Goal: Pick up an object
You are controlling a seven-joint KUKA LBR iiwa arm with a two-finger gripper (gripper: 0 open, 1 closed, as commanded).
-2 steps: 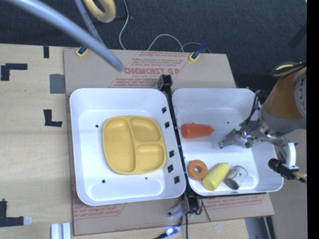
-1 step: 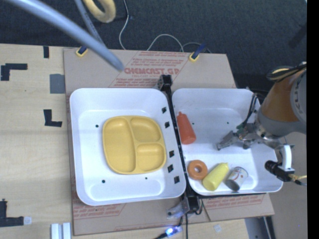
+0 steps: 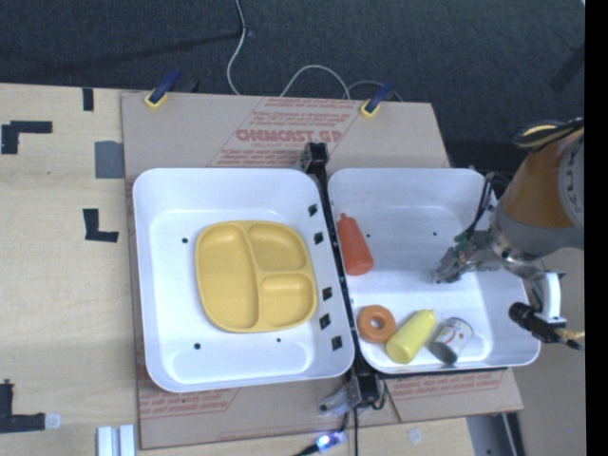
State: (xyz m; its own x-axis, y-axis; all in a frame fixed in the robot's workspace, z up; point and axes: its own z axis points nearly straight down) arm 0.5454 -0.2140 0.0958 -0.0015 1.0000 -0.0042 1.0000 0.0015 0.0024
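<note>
Two shallow white plastic bins [image 3: 228,186] on a tan cardboard sheet printed with red lettering [image 3: 285,126]. Pale yellow divided plate [image 3: 255,275]. Orange-red bottle-shaped piece [image 3: 354,246]; orange ring [image 3: 377,323]; yellow rounded cylinder [image 3: 410,336]; small grey-and-clear item [image 3: 450,340]. Arm grey with orange band [image 3: 543,193]. Dark blue carpet [image 3: 114,17].

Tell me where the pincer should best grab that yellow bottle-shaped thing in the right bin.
Probably across the middle of the yellow bottle, from straight above. It lies on its side, slanted, so its rounded body offers two opposite flanks. Set the fingers across its long axis. The orange ring sits close on one side and a grey object on the other, so lateral approaches look crowded.
</note>
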